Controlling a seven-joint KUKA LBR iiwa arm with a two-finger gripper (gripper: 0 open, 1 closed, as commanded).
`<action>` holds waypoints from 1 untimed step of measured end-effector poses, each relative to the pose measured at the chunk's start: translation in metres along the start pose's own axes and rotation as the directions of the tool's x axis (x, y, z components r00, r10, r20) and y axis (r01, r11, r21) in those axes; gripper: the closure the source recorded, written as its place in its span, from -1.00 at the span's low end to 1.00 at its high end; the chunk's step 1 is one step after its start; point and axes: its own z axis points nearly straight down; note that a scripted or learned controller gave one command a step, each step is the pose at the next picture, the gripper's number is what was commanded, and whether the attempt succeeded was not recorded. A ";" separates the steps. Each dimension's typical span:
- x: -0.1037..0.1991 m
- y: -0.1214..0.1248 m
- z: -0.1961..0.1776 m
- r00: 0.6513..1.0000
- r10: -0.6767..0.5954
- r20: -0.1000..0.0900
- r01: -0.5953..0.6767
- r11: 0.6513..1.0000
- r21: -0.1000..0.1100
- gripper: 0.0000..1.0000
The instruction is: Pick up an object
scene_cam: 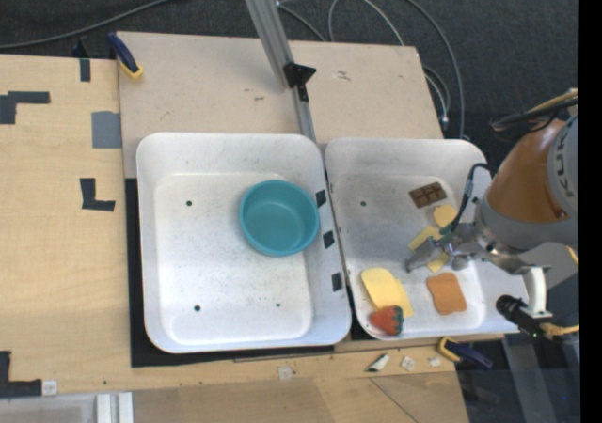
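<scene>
Just beneath the gripper (431,252), fingers seemingly parted, lies a small yellow piece (425,241), long axis slanting away from the arm.

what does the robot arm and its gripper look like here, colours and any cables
The arm is bulky and rounded, with a broad orange band above a grey wrist section. A thin dark cable curves along its left side near the band. The gripper is small, metallic grey, with two slender fingers. Part of a dark letter marking shows on the grey shell at the upper right.
</scene>
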 end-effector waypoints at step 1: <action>0.000 0.000 -0.012 1.000 -0.001 -0.001 0.001 1.000 0.000 1.00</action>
